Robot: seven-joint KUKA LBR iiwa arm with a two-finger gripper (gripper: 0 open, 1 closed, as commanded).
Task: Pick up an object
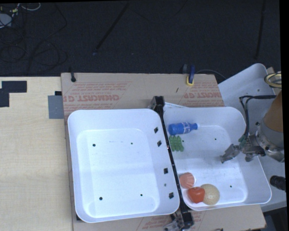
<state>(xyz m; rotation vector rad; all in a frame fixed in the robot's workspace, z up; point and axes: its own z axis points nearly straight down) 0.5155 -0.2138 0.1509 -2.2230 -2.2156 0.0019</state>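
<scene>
While nothing has yet been lifted, the hand (229, 155) hangs over the right-hand part of the right bin (239, 115), at the right of the frame, and whether it is released or clenched I cannot tell; nothing is visibly caught in it. Every candidate for picking lies well apart from it, along that bin's left side: a blue bottle (182, 128) lying on its side at the upper left, a small green object (176, 144) just below it, and, toward the lower left corner, a pinkish ball (187, 180), a red ball (196, 194) and a pale yellow ball (210, 194) bunched together. The left bin (77, 138) sits beside it on the tabletop (28, 164). By my judgement the task is at its start: approach, grasp and lift all remain.
</scene>
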